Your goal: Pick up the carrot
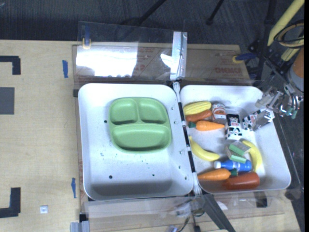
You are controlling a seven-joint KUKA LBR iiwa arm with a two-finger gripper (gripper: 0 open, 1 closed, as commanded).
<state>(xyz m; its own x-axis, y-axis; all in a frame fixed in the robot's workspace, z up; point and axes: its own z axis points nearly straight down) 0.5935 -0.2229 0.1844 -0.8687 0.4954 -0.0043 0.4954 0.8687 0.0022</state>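
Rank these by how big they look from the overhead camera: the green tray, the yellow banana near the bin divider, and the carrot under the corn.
1. Green tray, clearly the largest.
2. Banana.
3. Carrot, only slightly shorter than the banana, so those two are close.

You are looking from one fixed camera above the bench (38, 129), tilted down at a slant, set far enough back to take in both white bins (96, 178); the far floor seems dim.
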